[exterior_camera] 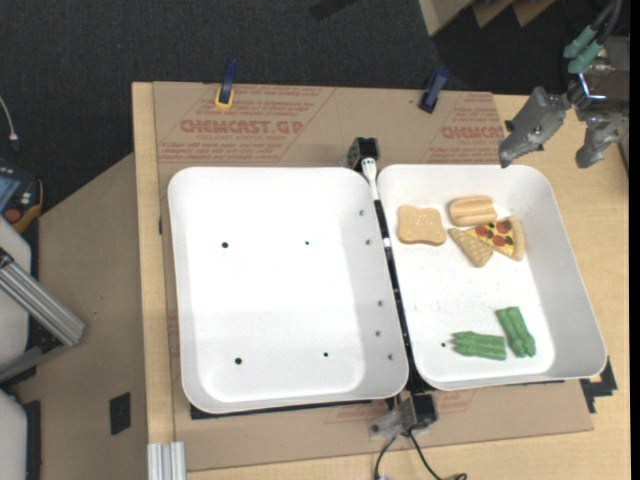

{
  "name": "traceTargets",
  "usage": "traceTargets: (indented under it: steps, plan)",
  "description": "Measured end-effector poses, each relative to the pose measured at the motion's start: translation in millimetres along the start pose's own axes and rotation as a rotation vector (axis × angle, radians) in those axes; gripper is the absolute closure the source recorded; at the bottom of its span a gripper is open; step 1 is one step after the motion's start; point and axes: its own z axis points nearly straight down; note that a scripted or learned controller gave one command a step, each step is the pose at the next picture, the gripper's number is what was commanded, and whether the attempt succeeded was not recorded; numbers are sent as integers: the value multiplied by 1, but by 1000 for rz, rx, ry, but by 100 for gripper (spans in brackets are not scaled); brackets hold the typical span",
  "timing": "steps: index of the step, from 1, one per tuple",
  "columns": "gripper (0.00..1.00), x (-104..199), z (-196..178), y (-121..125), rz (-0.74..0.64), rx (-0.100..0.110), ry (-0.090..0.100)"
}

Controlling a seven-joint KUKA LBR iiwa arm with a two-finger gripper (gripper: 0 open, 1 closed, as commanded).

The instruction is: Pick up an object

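Observation:
The right white bin (pixel 560 268) holds a slice of toast (pixel 421 226), a hot-dog bun (pixel 472 210), a pizza slice (pixel 488 242) and two green bean pods (pixel 497 337) near its front. My gripper (pixel 560 140) hangs open at the upper right, above the bin's far right corner. Its two grey fingers (pixel 524 133) are spread wide with nothing between them. It is well clear of the food, up and to the right of the bun.
The left white bin (pixel 190 268) lies beside the right one on a cardboard sheet (pixel 300 118). Blue clamps (pixel 226 86) hold the sheet's far edge. A black clip (pixel 362 154) sits between the bins at the back.

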Motion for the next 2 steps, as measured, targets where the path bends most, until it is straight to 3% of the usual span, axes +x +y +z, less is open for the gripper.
traceTargets:
  steps: [1,2]
  plan:
    - [0,24,0,0,4,0,-1]
    - [0,97,1,0,-1,-2,0]
